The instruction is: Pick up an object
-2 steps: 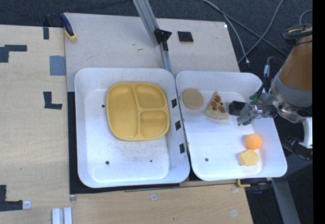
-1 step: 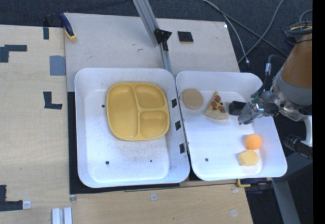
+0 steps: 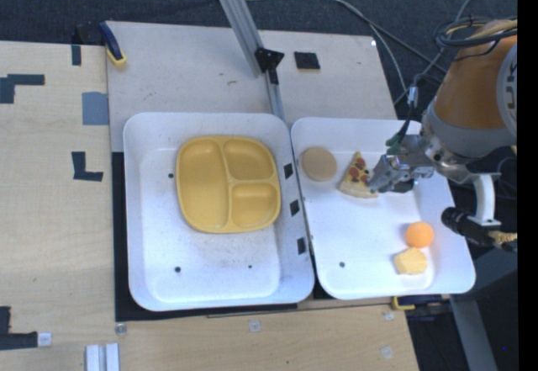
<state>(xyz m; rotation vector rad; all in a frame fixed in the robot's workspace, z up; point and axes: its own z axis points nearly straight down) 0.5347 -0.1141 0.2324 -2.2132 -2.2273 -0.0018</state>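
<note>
In the right bin (image 3: 361,268) lie a round tan cookie (image 3: 319,164), a pizza slice (image 3: 356,176), an orange ball (image 3: 419,235) and a yellow chunk (image 3: 411,262). My gripper (image 3: 384,179) hangs low over the right bin, at the pizza slice's right edge, touching or nearly touching it. Nothing is visibly lifted between its fingers. The left bin (image 3: 160,277) holds a yellow divided plate (image 3: 228,183).
A slanted metal pole (image 3: 235,3) rises behind the bins, with a black clamp at its foot. Cables run across the dark floor at the back. The arm's grey and orange body (image 3: 475,100) overhangs the right bin's right side.
</note>
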